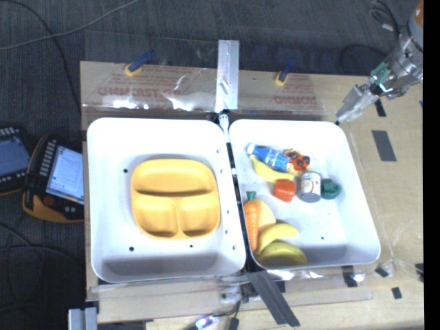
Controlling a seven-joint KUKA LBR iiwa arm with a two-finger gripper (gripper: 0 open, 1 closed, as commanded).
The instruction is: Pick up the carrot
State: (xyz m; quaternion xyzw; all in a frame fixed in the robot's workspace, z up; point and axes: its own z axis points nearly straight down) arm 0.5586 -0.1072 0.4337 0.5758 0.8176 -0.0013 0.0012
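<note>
2 white bins sit side by side on the bench. In the right bin (pixel 357 205), the carrot (pixel 251 220) lies against the left wall, its green top pointing away from the camera, touching a pale yellow piece beside it and just above 2 bananas (pixel 280 245) at the near edge. Farther back lie a blue bottle (pixel 272 157), a red-orange piece (pixel 284 190), a small can (pixel 310 186) and a green item (pixel 331 189). The left bin (pixel 110 184) holds a yellow divided tray (pixel 175 196). The gripper (pixel 350 108) hangs outside the right bin's far right corner, well apart from the carrot; whether it is clenched or released, I cannot tell.
</note>
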